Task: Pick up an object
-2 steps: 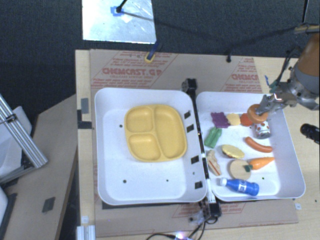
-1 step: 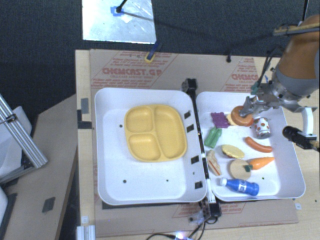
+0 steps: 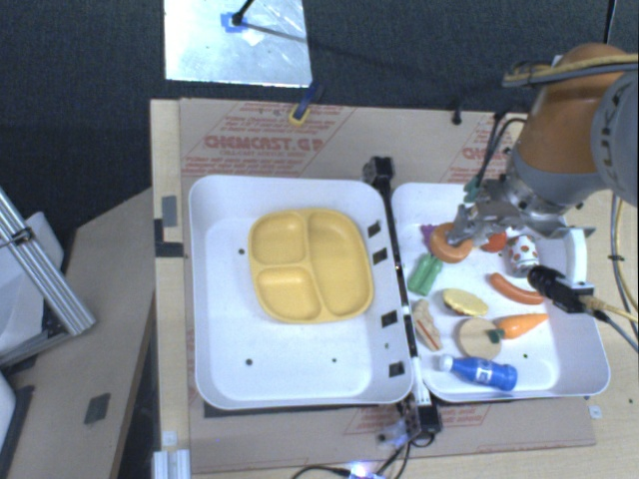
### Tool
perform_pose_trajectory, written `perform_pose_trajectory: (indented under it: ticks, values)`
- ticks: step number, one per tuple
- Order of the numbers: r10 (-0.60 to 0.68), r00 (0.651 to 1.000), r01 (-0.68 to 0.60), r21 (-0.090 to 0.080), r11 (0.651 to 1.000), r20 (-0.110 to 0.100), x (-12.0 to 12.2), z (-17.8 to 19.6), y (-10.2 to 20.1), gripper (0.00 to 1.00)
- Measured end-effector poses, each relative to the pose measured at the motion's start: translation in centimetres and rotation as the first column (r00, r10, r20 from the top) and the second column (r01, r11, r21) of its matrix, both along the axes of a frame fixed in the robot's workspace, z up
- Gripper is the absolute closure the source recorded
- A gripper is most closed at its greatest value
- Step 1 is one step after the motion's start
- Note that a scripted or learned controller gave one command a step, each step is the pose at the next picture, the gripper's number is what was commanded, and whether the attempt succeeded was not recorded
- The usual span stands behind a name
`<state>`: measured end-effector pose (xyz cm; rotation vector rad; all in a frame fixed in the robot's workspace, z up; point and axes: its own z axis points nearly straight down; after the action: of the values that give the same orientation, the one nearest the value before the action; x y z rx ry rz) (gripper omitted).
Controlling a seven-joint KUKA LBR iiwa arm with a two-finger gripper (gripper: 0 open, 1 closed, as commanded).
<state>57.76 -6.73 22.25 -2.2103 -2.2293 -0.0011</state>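
A: Toy food sits in the right bin [image 3: 589,367]; where is the gripper [image 3: 467,230]?
B: Low over the orange disc [image 3: 449,250], at that bin's upper left; whether it is open, I cannot tell.
A: Around the disc?
B: Green piece [image 3: 425,273] just below it; sausage [image 3: 516,289], carrot [image 3: 521,323] and bottle [image 3: 482,371] farther down; yellow tray [image 3: 305,265] in the left bin [image 3: 215,347].

Orange-and-purple toy food [image 3: 446,246], flat, right bin's [image 3: 589,367] upper left.
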Motion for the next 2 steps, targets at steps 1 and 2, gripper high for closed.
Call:
perform_pose_trajectory:
  ticks: [1, 2]
  values:
    - [0.0, 1.0, 0.0, 0.0, 1.0, -0.001, -1.8, -0.7, 5.0, 1.0]
    - [0.001, 1.0, -0.001, 0.0, 1.0, 0.004, -2.0, 0.7, 10.3, 1.0]
